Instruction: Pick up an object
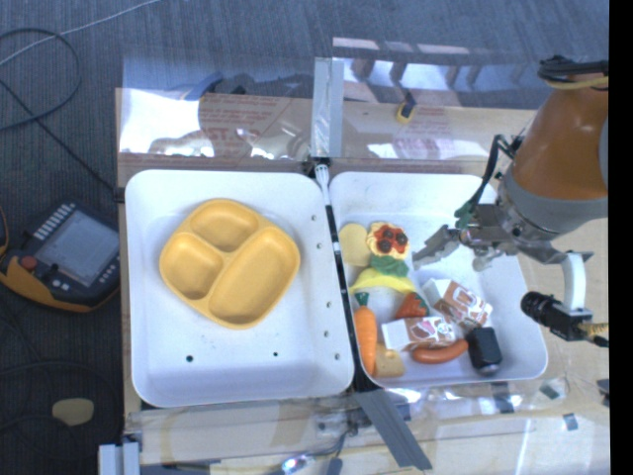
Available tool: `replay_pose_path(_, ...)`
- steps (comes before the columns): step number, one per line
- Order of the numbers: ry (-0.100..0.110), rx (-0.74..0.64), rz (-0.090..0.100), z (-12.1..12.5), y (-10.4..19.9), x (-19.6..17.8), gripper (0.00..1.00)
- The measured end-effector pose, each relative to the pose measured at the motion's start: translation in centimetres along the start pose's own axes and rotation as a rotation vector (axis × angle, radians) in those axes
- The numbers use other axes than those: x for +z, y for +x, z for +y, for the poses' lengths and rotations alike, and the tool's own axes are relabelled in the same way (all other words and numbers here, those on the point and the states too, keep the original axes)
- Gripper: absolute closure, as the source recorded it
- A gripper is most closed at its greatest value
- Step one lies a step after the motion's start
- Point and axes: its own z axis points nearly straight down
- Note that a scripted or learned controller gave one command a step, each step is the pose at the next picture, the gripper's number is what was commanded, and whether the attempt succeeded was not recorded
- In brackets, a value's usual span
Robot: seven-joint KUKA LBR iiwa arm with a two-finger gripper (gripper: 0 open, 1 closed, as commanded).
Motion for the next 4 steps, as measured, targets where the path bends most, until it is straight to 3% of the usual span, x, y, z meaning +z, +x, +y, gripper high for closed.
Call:
replay_pose_path(1,-0.013,0.041,-0.003,-0.9,-4.4,12.0,0.00)
replay_pose_path(2,-0.053,0.224,-0.002,1.1,-6.1,13.4,0.00)
replay_pose_path(3,-0.071,0.229,-0.023,1.3,-7.0,12.0,1.00)
replay_pose_path(4,-0.001,0.007,-0.002,-3.0,-8.6,11.4,1.00)
